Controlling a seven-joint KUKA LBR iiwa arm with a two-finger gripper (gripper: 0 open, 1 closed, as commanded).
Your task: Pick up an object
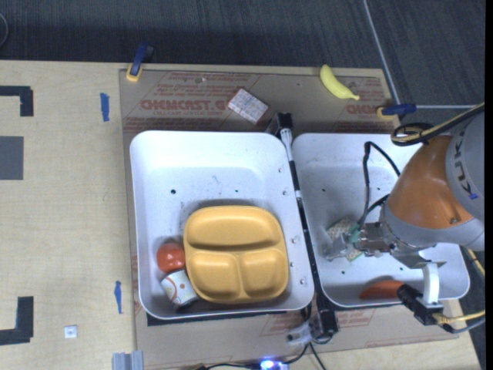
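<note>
Arm: the grey arm with its orange band (pixel 428 187) comes in from the right and bends down over the right bin (pixel 339 156).
Pincer: the pincer (pixel 356 239) sits low in the right bin, near the middle of its floor; whether it is spread or pressed together cannot be told, as the wrist hides the tips.
Pale object: a small crumpled, whitish-green thing (pixel 339 237) lies just to the left of the pincer, touching or nearly touching it; a grip on it cannot be confirmed.
Orange object: a flat orange-red piece (pixel 383 289) lies on the bin floor below the pincer, toward the near wall, apart from it.
Left bin: the left bin (pixel 204 156) stands well to the left of the pincer.
Yellow tray: a yellow tray with three compartments (pixel 235 253) lies in the left bin.
Ball: a red-orange ball (pixel 171 256) rests against the tray's left edge.
Small can: a white and orange can (pixel 178 287) lies just below the ball.
Banana: a yellow banana (pixel 337 83) lies on the cardboard above the right bin, far above the pincer.
Block: a small pale block (pixel 247 105) lies on the cardboard above the left bin.
</note>
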